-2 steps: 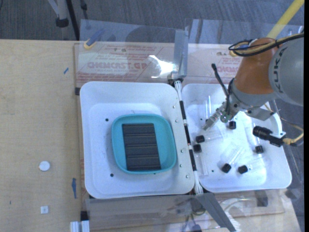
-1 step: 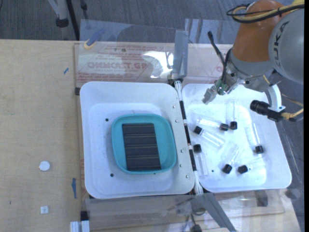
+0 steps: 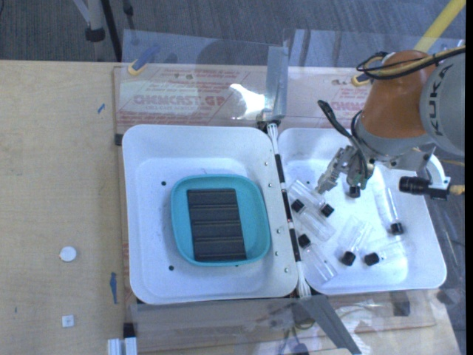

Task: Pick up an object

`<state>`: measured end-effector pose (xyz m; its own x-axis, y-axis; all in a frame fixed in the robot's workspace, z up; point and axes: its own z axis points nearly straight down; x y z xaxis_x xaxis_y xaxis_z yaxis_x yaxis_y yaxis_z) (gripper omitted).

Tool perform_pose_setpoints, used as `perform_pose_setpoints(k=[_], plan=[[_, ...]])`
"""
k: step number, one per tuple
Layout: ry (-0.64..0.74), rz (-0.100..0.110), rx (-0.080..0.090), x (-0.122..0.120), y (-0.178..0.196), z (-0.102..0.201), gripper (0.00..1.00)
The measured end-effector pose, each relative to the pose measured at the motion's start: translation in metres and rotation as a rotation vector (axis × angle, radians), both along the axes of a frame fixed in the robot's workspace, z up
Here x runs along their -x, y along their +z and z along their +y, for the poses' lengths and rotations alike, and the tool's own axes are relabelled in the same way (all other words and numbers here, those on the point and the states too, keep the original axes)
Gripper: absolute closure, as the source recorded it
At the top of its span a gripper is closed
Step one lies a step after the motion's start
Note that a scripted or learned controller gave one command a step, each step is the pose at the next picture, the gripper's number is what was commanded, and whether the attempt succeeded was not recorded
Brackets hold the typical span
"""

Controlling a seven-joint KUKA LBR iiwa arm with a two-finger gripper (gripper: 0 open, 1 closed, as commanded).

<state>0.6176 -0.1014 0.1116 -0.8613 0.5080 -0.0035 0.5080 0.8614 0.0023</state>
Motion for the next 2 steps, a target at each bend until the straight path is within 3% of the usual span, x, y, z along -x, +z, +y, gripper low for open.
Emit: perform_pose_setpoints(k=[1,2], plan=[[0.257,-0.007,0.003,-0.041,-0.02,-0.032,1.0],[0.508,-0.007,0.004,-0.035,0.016,-0.042,1.0]])
